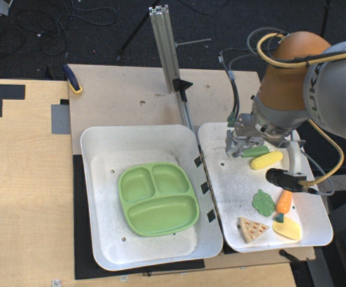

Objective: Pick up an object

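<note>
Well off to the tool's left, a light-green plastic tray with three compartments point(158, 198) is lying in the left-hand shallow white bin point(95, 160), and nothing is sitting in its compartments. The tool point(244, 141) itself is hanging low over the far left part of the right-hand shallow white bin point(220, 178), at the end of the grey arm with the orange band point(292, 70) that is reaching in from the right. Whether it is apart or together I cannot tell, since the metal parts are blurring into one dark cluster. Just to its right, a small green toy piece point(256, 152) and a yellow toy corn cob point(266, 159) are lying close against it, possibly touching, but nothing is showing clearly between its tips, so no grasp is established as far as can be seen. Nearer the viewer and further right of the tool, a dark-green leafy toy point(264, 202), an orange toy carrot point(285, 202), a toy pizza slice with red dots point(252, 228) and a yellow wedge-shaped toy point(288, 228) are resting apart from it on the bin floor. The task appears to be at the reach-down stage: the tool is standing at the likely targets, the green piece or the corn cob, while closing on one and lifting it clear are left to be done.
</note>
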Tool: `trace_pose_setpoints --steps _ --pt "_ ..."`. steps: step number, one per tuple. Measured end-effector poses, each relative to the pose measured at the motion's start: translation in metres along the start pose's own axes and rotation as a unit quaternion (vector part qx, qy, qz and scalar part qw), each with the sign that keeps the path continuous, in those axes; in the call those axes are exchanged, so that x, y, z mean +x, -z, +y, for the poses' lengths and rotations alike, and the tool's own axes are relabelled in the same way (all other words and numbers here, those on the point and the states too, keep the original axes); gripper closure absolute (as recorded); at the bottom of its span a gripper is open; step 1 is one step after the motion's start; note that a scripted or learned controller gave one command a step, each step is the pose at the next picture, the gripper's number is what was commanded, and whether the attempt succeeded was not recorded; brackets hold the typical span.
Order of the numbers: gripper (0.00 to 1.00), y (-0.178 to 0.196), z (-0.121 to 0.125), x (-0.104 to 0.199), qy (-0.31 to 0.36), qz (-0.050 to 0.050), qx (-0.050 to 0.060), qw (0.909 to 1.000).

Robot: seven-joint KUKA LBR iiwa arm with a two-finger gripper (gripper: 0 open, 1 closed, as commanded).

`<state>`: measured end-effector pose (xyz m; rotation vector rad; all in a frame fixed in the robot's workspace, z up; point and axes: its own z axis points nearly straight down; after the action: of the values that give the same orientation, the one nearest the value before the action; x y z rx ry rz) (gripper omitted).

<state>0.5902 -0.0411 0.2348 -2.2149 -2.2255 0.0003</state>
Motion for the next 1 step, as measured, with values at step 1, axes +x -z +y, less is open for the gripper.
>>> trace_pose_setpoints --steps 1 --pt "1.0 0.0042 -0.0002 0.0598 0.0 0.0 0.0 1.0"
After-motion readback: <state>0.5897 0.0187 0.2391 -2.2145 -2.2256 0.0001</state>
